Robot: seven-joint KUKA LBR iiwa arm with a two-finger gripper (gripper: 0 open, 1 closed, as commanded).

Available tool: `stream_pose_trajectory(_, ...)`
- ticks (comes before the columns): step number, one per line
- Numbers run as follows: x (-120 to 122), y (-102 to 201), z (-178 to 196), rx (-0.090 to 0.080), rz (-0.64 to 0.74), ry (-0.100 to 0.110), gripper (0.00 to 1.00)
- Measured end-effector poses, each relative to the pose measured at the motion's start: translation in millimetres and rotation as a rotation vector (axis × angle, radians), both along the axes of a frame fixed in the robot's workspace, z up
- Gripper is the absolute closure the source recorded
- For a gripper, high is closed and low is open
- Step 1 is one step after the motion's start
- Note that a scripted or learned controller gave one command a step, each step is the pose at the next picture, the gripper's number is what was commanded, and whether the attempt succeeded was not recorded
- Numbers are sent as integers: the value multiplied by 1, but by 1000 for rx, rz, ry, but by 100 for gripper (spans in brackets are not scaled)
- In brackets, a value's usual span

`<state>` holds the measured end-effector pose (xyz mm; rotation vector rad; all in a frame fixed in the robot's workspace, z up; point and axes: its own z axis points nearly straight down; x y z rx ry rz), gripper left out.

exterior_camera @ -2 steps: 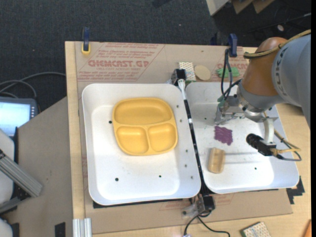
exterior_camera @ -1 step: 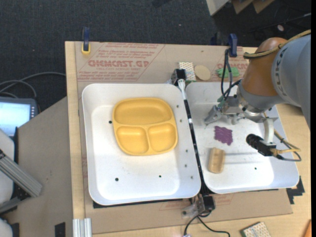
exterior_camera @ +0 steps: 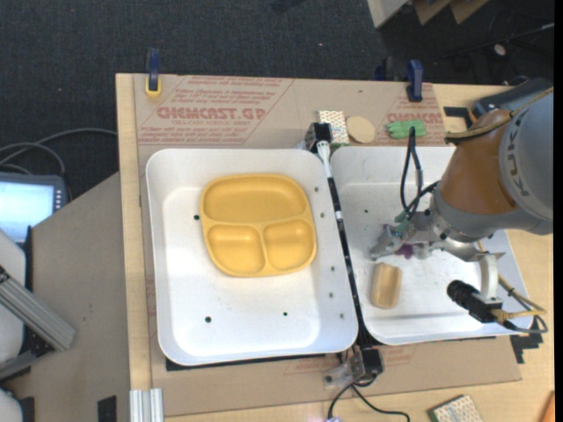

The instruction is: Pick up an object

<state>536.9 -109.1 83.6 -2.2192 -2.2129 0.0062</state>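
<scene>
Your gripper (exterior_camera: 396, 240) was low in the right bin (exterior_camera: 378, 183), near its middle. The view did not let you tell whether it was open or closed, and nothing could be seen held in it. A small purple piece (exterior_camera: 406, 252) lay right at the tip, touching or nearly so. A tan block (exterior_camera: 385, 286) lay just nearer than that, on the bin floor. The yellow divided plate (exterior_camera: 259, 222) sat well apart in the left bin (exterior_camera: 176, 236). You appeared to be at the grasp step, down on the purple piece. The next move likely called for a firm close on it, then a straight lift, checking that it came up.
</scene>
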Motion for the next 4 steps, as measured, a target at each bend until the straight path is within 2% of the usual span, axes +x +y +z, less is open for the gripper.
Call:
stream_pose_trajectory(1, -61, -14, 13, 0, -1, -2, 0)
stream_pose_trajectory(2, 33, 20, 1, -3, 9, -16, 0)
stream_pose_trajectory(3, 29, 17, 12, -4, 3, -13, 100)
stream_pose_trajectory(4, 93, 72, 130, -3, 11, -26, 100)
